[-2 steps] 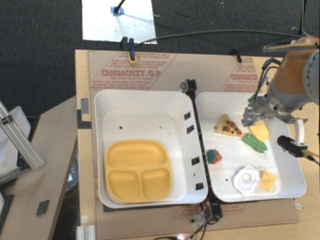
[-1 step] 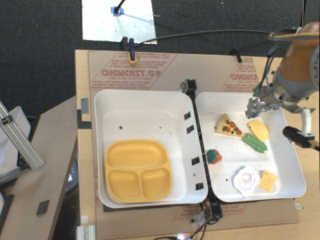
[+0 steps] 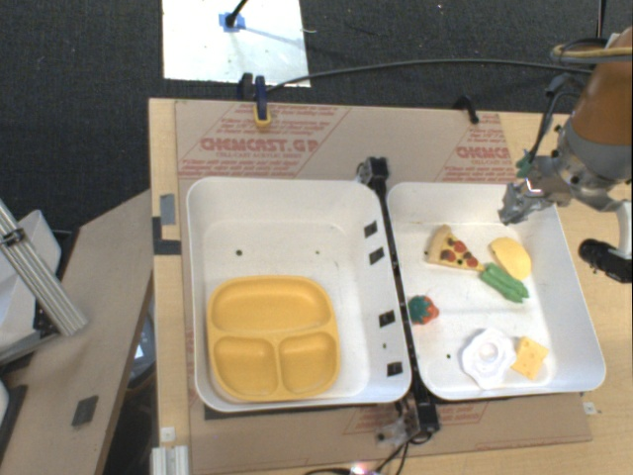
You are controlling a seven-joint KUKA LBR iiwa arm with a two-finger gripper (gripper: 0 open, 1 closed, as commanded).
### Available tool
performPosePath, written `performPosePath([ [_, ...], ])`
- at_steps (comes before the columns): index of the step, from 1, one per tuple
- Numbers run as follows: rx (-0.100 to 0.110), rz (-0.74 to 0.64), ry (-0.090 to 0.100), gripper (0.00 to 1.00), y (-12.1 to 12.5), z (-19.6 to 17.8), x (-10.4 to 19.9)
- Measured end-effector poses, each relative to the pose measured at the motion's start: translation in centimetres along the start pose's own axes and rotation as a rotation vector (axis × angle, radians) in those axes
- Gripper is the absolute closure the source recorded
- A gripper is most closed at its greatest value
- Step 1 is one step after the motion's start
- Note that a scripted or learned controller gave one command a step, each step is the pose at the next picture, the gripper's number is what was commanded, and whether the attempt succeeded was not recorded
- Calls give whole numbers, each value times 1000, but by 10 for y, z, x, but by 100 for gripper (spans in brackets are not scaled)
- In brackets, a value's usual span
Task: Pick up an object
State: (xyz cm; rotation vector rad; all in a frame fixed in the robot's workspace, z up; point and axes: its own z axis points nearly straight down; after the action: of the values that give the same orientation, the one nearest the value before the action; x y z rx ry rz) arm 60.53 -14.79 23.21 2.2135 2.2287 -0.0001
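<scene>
While the arm's tool [image 3: 518, 204], its grip state impossible to tell, hangs over the right white bin's [image 3: 584, 349] far edge, the nearby pale yellow plastic toy slice [image 3: 511, 256] looks light, rigid, slick, best pinched across its narrow width.

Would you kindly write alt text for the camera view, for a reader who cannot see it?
A grey robot arm's gripper hovers over the far edge of the right bin, which holds a toy pizza slice, green pod, cheese wedge and other play food. The left bin holds a yellow divided tray.
</scene>
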Motion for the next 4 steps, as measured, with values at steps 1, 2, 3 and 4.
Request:
performPosePath([
  [1, 0, -1, 0, 100, 2, -32, 0],
  [2, 5, -2, 1, 100, -5, -22, 43],
  [3, 5, -3, 2, 100, -11, -12, 89],
  [4, 7, -2, 1, 100, -33, 1, 131],
])
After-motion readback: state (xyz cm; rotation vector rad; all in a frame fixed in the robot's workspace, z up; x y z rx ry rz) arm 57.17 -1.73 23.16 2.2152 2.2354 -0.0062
